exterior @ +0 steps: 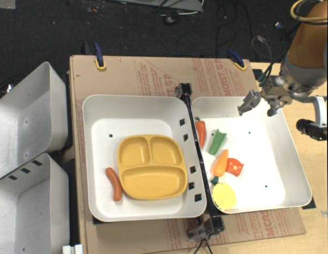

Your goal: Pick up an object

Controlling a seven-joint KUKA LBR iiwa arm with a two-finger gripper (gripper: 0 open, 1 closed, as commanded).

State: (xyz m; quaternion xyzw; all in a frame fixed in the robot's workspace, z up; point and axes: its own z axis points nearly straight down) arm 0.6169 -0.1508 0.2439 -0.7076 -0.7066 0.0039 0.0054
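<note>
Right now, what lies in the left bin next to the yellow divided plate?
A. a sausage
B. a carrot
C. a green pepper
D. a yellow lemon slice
A: the sausage lies at the left edge of the yellow divided plate in the left bin.

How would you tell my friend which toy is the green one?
Look in the right bin, near the divider between the bins. The green toy lies between the red pepper and the orange carrot. It is the one green piece there.
</note>
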